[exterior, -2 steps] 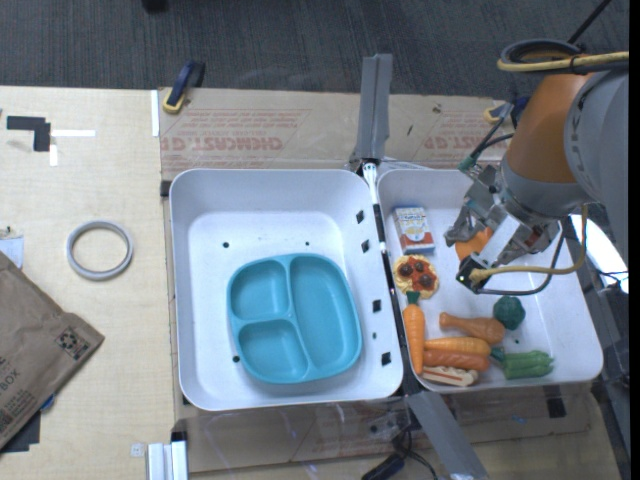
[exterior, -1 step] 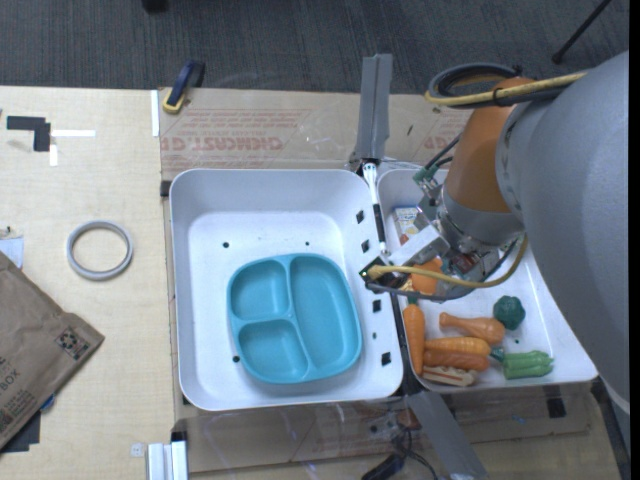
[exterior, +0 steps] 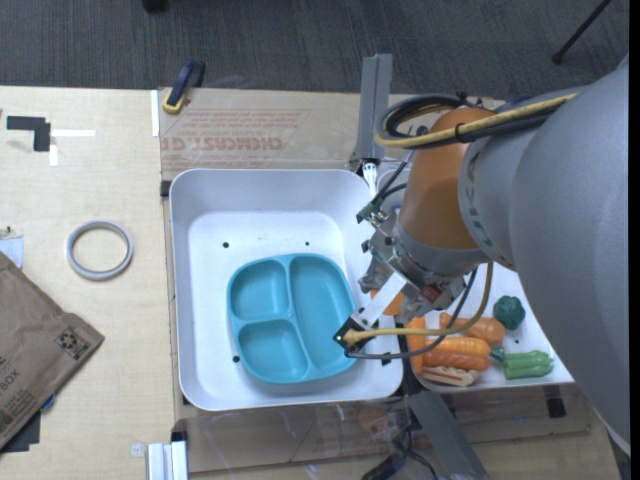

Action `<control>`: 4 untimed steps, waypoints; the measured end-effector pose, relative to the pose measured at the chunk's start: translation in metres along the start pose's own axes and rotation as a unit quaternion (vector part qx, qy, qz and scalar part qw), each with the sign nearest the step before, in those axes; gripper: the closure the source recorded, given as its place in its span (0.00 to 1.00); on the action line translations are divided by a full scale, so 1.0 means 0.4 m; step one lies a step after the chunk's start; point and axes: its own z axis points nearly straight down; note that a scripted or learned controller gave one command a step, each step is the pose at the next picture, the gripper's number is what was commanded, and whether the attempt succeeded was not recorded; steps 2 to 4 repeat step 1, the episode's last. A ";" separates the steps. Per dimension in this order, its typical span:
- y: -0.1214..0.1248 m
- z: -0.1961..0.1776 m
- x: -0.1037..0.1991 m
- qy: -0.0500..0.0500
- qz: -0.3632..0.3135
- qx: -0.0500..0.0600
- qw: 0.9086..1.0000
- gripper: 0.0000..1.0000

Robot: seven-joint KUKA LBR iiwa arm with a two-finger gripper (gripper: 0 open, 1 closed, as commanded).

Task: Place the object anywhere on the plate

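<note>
Over right bin's [exterior: 556, 360] left side, gripper [exterior: 405, 293] sits under arm [exterior: 440, 203]; open or closed, can't tell. Toys [exterior: 455, 351] lie in right bin, none on plate [exterior: 290, 318] in left bin [exterior: 185, 268]. Risk: weak or off-center grab, so toy slips mid-carry, drops short of plate or snags btwn bins.

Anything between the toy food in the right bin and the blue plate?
No loose thing. The toy food and the plate lie in separate bins, so the bins' adjoining walls must be crossed; the arm's wrist hangs over that edge.
</note>
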 end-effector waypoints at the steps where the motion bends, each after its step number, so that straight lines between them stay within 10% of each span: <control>1: 0.001 0.000 0.000 0.000 0.000 0.000 1.000 0.00; 4: 0.001 0.000 0.000 0.000 0.000 0.000 1.000 0.00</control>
